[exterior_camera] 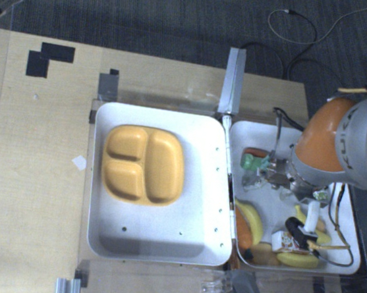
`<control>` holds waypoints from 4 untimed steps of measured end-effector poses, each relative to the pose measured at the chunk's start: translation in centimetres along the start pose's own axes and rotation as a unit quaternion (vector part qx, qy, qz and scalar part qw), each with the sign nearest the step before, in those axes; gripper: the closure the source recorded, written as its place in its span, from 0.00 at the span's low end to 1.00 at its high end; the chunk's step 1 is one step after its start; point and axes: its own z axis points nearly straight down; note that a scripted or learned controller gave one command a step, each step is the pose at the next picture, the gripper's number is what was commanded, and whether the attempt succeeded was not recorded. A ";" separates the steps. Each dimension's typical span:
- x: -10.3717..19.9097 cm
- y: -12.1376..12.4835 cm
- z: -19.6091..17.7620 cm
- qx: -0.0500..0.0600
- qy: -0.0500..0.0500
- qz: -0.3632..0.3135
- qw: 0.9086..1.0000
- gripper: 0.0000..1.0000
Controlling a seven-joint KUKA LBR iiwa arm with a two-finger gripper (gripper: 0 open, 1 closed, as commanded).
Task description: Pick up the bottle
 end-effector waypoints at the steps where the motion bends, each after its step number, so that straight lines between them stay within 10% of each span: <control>1: 0.1 0.2 -1.1 -0.002 0.000 -0.001 1.000 1.00; 2: 5.3 6.8 -14.7 0.003 -0.001 0.075 0.997 1.00; 3: -2.9 6.4 -11.3 0.006 -0.002 0.255 0.967 1.00; 4: -2.8 6.4 -11.3 0.006 -0.002 0.254 0.967 0.00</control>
